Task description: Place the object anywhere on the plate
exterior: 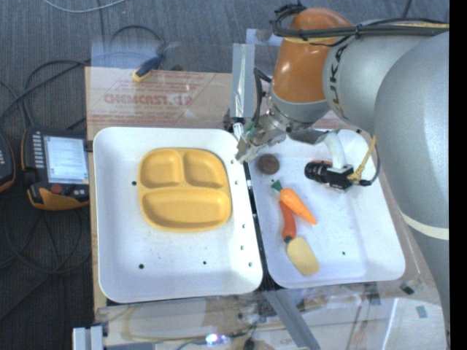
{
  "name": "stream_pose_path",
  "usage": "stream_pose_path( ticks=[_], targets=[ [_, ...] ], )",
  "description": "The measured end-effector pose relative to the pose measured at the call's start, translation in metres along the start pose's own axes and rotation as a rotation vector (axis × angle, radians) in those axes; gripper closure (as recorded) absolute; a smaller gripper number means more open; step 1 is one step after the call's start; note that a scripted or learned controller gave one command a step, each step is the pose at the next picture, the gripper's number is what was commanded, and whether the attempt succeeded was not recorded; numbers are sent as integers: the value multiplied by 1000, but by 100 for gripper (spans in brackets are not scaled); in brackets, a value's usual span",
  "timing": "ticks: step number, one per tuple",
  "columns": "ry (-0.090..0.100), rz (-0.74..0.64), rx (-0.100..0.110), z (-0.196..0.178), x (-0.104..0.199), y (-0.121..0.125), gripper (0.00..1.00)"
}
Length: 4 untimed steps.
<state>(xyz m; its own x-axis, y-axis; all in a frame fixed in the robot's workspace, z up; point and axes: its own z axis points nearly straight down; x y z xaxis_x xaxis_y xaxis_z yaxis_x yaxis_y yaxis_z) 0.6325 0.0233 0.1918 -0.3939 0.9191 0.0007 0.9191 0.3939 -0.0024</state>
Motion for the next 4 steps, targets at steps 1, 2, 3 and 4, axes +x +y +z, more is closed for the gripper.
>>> stream_pose_path(
  ticks=[1,2,3,4],
  targets=[
    [0,-213,-1,36,92,19,100],
    [2,-82,1,73,138,1,100],
    [0,-77,1,63,133,-58,100],
    [-4,172,1,50,179,41,100]
  ],
)
